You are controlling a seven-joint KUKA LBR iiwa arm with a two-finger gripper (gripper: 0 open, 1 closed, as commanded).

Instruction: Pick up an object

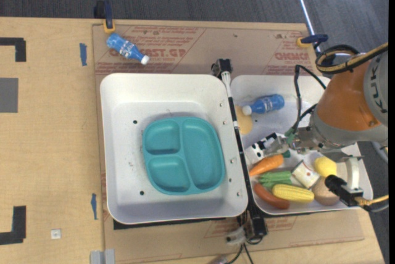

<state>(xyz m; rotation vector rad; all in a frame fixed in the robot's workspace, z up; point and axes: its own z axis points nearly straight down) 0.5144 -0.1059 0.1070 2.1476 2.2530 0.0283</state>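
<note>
Our pincer (290, 144) hovers mid right white plastic bin (302, 85), grip state unclear; we should descend squarely on the orange toy carrot (266, 165), avoiding neighbours.

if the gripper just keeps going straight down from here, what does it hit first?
Probably the carrot, or the black-and-white toy beside it: the gripper hangs over that part of the right bin. Depth is unclear from this one slanted view.
</note>
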